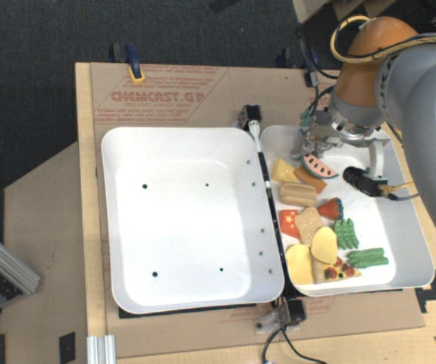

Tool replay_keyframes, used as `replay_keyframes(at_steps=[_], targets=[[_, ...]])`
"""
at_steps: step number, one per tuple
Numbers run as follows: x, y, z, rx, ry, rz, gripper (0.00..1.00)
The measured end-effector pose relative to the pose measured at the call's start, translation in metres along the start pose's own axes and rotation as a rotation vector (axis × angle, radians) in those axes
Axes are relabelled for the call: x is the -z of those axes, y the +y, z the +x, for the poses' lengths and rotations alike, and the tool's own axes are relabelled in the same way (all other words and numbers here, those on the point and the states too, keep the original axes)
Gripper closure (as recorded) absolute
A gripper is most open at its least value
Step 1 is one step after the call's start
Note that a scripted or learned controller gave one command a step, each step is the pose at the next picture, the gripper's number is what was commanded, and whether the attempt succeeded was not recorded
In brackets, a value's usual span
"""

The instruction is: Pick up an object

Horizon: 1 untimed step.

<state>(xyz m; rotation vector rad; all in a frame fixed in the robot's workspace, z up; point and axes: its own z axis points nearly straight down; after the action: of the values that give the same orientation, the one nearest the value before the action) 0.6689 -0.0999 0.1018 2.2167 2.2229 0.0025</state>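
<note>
You see two white bins that look like smooth moulded plastic with a soft sheen: the left bin (180,218) and the right bin (399,241). Under them the board (164,97) looks like matt brown cardboard with red print. The toy foods in the right bin look like smooth plastic: the watermelon slice (314,164), the yellow wedge (283,171), the tan roll (298,194), the green beans (367,258). The arm's shell (422,89) looks like smooth grey painted metal or plastic, and its orange band (373,59) is glossy. The floor (43,29) looks like rough dark carpet.
</note>
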Motion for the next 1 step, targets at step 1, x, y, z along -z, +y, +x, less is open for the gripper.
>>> replay_keyframes(at_steps=[1], targets=[[0.0902,0.0005,0.0674,0.005,0.001,-0.009,1.0]])
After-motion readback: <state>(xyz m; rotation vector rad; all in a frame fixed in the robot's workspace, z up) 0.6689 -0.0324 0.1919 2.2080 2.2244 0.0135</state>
